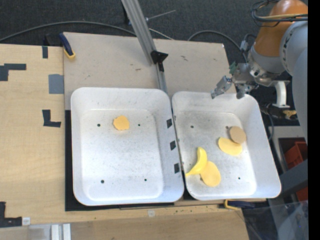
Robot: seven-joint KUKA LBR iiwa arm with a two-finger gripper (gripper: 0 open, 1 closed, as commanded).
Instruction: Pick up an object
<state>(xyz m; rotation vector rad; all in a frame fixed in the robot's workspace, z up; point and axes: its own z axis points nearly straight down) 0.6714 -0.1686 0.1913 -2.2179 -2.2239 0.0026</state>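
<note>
Camera view: you look down at a slant on two shallow white bins set side by side on the bench.
Arm: your grey arm (280, 29) with its orange band reaches in from the right, above the far right corner of the right bin (260, 119).
Gripper: the gripper (229, 90) hangs over that bin's far rim; its fingers stand spread apart with nothing between them.
Left bin: the left bin (80, 134) holds one round yellow piece (121, 123) near its far middle.
Right bin: you see a tan disc (237, 134) touching a yellow oval piece (229, 146), and nearer the front a banana-shaped piece (198, 162) against another yellow round piece (210, 174).
Gap to objects: the gripper is well apart from all of them.
</note>
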